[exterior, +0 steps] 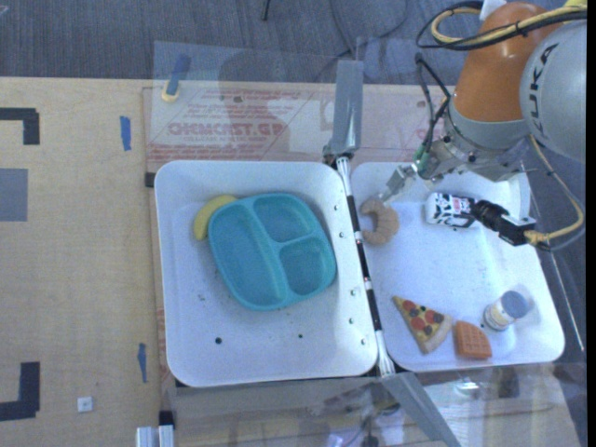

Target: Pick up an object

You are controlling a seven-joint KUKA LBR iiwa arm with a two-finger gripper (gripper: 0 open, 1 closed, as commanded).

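The tan croissant-shaped toy (380,222) is sitting at the right bin's (466,268) left edge, partly under the jaws (399,182). Can't tell if they're open or gripping it. Arm (507,73) is reaching down from the top right. A banana (205,214) is peeking out behind the teal tray (270,250) in the left bin (186,333).

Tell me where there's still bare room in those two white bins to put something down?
Left bin: the front strip below the blue divided tray is bare; a banana is tucked at the tray's upper left. Right bin: open floor in the middle, between the croissant and pizza slice. It's crowded along the front right by the waffle and small jar.
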